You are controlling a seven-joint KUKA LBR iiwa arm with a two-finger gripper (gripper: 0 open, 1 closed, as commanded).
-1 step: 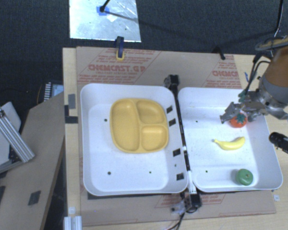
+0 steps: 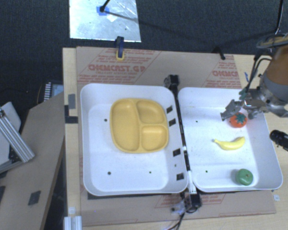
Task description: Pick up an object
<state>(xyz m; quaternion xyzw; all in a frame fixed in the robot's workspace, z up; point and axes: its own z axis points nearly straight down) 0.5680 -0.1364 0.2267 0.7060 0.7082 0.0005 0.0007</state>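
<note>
Tomato (image 2: 238, 120), a small orange-red toy fruit with a green top, lies in the far right part of the right bin (image 2: 201, 143), and we take it as the likeliest target because the gripper (image 2: 236, 110) stands directly over it. We see the gripper's metal parts overlapping the tomato's upper edge, but we cannot tell from this slanted view whether they touch it, nor how the gripper is set; that state remains undetermined. The governing relation is vertical: we judge the tomato to sit just beneath and slightly toward the near side of the tool, so the coming move calls mainly for descent rather than sideways travel. Being round, the tomato offers no long axis to align with. We note two alternatives in the same bin: a banana (image 2: 230, 143) lying near the tomato on the near side, its long axis running roughly left to right, and a green fruit (image 2: 244, 177) at the near right corner, well apart. The left bin (image 2: 93, 143) bears a yellow divided plate (image 2: 138, 125).
</note>
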